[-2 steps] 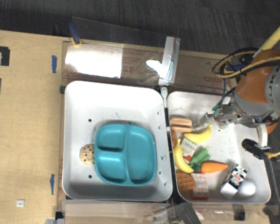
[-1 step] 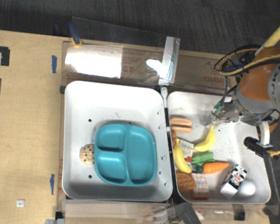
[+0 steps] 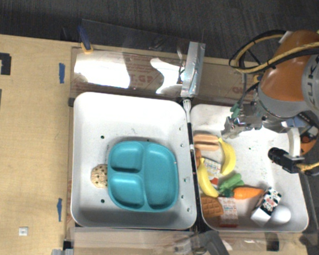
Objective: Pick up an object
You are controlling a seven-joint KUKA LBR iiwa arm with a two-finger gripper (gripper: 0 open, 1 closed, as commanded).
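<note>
- A pile of toy food sits in the right bin, crowded toward its left and front: a hot dog, a banana, a second yellow piece, a carrot, a green item, and a white bottle.
- Several packets at the front overlap and are hard to identify.
- The left bin holds a teal divided plate; a cookie lies just beside its left edge.
- The gripper hangs over the right bin's back left area, above the hot dog; whether it is spread or closed cannot be told, and nothing shows in its grasp.
- The arm is cut off at the right edge.
</note>
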